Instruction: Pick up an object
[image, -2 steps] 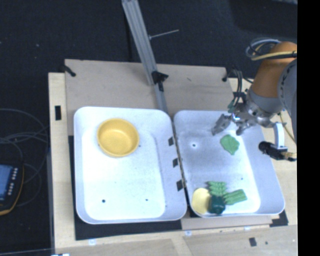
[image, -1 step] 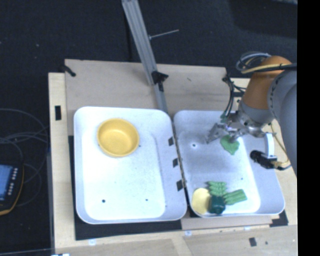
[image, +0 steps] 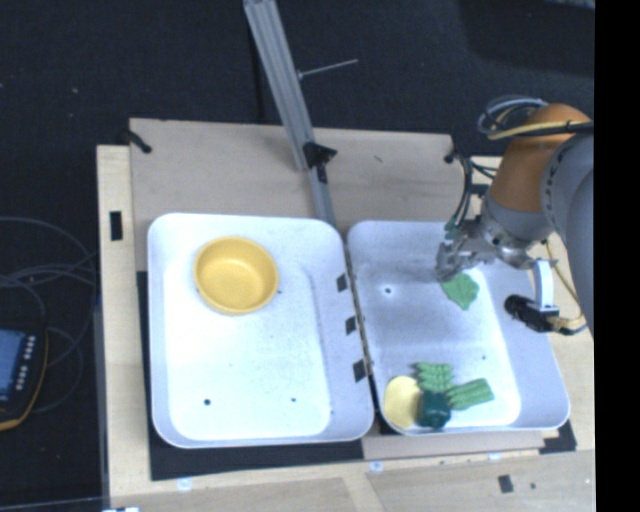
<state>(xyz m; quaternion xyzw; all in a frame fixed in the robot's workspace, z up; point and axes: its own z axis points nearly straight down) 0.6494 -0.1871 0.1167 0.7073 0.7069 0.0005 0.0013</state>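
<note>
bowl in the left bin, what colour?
Yellow: the bowl shows plainly in the camera view.

You can't tell how the tool (image: 452, 262) stands; its tips blur against the green piece (image: 462, 291) just below. The arm (image: 540, 190) is cut off at the right. In the right bin's (image: 400, 260) near corner, the green toys (image: 450, 390) overlap and you can't separate them.

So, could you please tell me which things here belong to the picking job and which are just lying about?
In play:
- pincer
- green object just below it, right bin

Lying about:
- yellow bowl, left bin
- green, yellow and teal pile at the right bin's near edge
</note>
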